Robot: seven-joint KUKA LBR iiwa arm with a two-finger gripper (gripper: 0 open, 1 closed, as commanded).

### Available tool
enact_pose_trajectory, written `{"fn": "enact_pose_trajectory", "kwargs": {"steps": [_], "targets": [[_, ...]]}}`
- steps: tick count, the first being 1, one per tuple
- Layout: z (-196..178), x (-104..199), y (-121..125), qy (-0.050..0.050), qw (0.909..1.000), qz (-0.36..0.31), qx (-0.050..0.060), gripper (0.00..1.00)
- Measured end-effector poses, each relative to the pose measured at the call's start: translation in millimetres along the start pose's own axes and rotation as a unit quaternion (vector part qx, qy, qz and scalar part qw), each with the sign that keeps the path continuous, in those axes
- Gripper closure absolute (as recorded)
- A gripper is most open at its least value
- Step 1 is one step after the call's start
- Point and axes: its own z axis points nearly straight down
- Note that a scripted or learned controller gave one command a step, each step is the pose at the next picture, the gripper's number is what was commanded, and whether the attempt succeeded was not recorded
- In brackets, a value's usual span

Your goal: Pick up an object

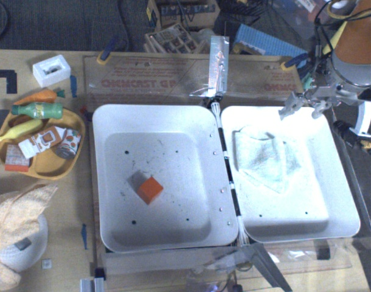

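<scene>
Two white bins sit side by side on your bench. Your orange block (151, 190) lies in the left bin (112, 126), a little below its middle. Your gripper (302, 105) hangs over the top right corner of the right bin (337, 218), well apart from the block, its prongs spread with nothing between them.

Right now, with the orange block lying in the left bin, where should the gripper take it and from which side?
Judging by this view, from straight above. The orange block lies alone on the flat floor of the left bin, well off the walls, turned corner-on to them. Closing across two opposite flat side faces, with the wrist rotated to match, seems best. The gripper is over the right bin's far edge.
</scene>
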Motion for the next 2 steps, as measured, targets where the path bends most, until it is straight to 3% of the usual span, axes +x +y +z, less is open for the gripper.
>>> {"fn": "enact_pose_trajectory", "kwargs": {"steps": [1, 2], "targets": [[-30, 1, -26, 0.001, 0.9996, -0.027, 0.002, 0.0], [11, 75, 1, 0.002, 1.0, -0.005, 0.003, 0.0]]}}
